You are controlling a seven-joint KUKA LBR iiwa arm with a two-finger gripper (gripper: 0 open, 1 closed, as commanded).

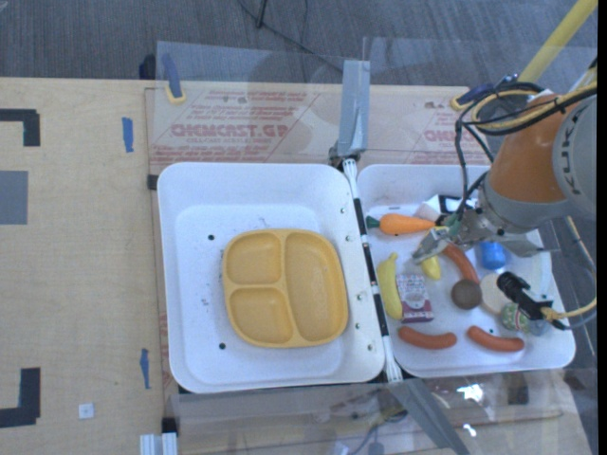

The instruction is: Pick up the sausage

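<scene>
Two red sausages lie along the near edge of the right bin (560, 354): one sausage (428, 338) at about 7 o'clock in that bin, and a second sausage (495, 340) just to its right at about 5 o'clock, apart from each other. Beyond them sit a small red-and-white packet (414, 297), a yellow banana (389, 285) lying lengthwise by the bin's left wall, and a brown round object (465, 295). A third reddish sausage-shaped piece (462, 261) lies tilted near the bin's centre, right beside the gripper (438, 242). An orange carrot (404, 224) rests at about 10 o'clock in the bin, and a blue object (492, 254) sits at about 3 o'clock. The grey arm with its orange band (526, 169) reaches in from 2 o'clock, and the gripper hangs low over the centre of the right bin. Its fingers (429, 246) are too dark and small to tell how far apart they are, and nothing can be seen held between them. The left bin (190, 197) holds a yellow divided plate (285, 287) at its centre. Both bins rest on the pale wooden counter (76, 254).
</scene>
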